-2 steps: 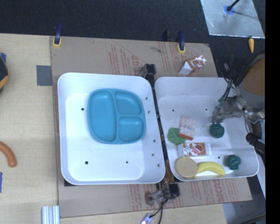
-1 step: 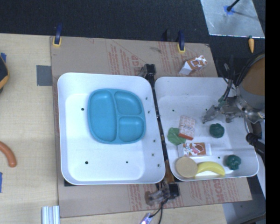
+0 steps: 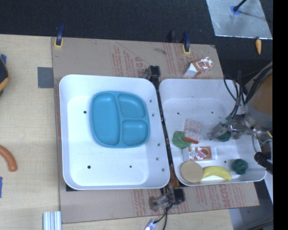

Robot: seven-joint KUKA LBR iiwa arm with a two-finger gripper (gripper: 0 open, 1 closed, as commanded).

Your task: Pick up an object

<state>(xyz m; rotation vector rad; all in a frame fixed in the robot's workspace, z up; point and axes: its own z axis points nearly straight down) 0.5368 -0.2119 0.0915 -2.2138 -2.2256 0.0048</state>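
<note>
Camera view looks down on two white bins side by side. From the right side the arm reaches into the right bin (image 3: 201,87). Its gripper (image 3: 224,132) is low over the bin floor, and its fingers are closed around a small dark green thing (image 3: 224,137).

Just left of the fingers lies a small white and red card (image 3: 192,127). A little farther left is a green leafy toy (image 3: 180,139) with a red bit on it. Below the fingers and to the left lies a small picture box (image 3: 199,153). Farther below are a tan round piece (image 3: 191,171) and a yellow banana (image 3: 217,173), touching each other. A dark green ball (image 3: 239,165) sits below the fingers, to the right.

Far left of the fingers, the left bin (image 3: 72,128) holds a blue tray (image 3: 119,118) with three parts.
</note>
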